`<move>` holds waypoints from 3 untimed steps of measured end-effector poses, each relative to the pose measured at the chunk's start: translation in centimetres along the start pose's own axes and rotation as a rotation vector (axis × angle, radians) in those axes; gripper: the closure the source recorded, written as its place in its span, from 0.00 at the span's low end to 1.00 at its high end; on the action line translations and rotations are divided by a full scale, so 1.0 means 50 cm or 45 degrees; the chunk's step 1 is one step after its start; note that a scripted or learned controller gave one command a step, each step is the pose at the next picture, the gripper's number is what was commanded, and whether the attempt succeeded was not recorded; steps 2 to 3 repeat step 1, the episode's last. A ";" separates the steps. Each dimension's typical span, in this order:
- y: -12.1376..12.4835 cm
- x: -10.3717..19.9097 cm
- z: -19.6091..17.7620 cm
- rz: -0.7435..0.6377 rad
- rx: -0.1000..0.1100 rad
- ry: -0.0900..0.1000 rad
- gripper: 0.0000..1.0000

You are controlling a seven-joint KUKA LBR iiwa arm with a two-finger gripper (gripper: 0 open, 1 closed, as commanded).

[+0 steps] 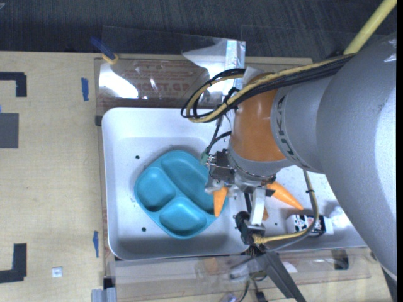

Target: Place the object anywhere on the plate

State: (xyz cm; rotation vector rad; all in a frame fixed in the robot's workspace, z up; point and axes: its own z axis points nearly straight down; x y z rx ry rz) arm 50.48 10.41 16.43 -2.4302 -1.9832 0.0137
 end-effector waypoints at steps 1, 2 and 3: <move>0.002 0.000 -0.003 0.001 -0.005 0.002 0.00; 0.002 0.000 -0.003 0.001 -0.005 0.002 0.00; 0.002 0.000 -0.003 0.001 -0.005 0.002 0.00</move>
